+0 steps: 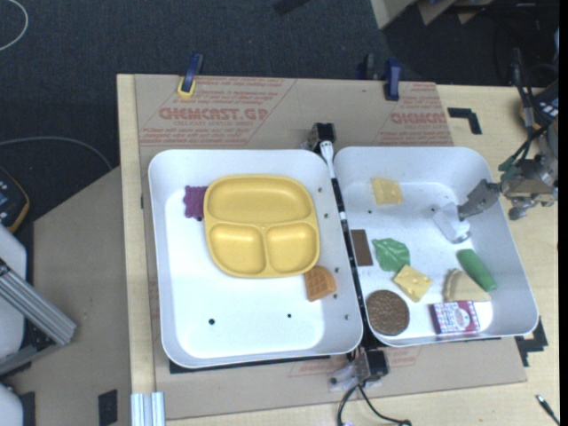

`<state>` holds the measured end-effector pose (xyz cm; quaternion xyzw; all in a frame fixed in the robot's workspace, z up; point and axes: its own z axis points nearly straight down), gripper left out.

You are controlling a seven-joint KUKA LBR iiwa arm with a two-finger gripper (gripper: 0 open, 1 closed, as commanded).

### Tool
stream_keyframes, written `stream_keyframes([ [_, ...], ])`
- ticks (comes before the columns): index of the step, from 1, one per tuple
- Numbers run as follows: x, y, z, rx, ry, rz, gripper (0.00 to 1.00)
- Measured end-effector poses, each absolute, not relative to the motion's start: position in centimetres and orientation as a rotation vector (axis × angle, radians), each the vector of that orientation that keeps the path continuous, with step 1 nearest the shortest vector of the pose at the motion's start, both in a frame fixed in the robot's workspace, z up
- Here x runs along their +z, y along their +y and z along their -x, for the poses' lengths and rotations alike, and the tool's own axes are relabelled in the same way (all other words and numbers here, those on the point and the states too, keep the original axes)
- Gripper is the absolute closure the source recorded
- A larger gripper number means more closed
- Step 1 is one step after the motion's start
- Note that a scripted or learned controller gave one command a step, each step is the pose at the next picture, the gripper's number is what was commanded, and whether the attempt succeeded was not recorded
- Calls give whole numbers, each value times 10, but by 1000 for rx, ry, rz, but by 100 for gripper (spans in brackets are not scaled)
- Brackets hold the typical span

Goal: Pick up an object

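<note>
My gripper [463,211] reaches in from the right and hangs low over the upper right part of the right bin [417,160]. Below it in that bin lie a green pickle [477,270], a tan curved piece [452,282] and a pink and red packet [455,317]. Further left are a green leaf [390,253], a yellow cheese wedge [412,281], a round brown patty [388,311], a dark brown bar [360,247] and a pale cheese piece [386,191]. Nothing shows in the gripper's grasp.
The left bin [257,327] holds a yellow divided plate [262,223], a purple piece [193,201] at the plate's left edge and an orange waffle piece [320,283]. Clamps [187,78] sit at the board's back edge. The arm's body [532,180] stands at the right.
</note>
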<state>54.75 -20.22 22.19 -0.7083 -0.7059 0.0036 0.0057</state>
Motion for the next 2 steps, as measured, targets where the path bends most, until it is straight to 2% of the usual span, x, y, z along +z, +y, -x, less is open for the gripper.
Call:
stream_keyframes([
  [1, 230, -202, -550, 0, -2222, 2222, 0],
  [2, 175, -204, -560, 4, -2218, 2217, 0],
])
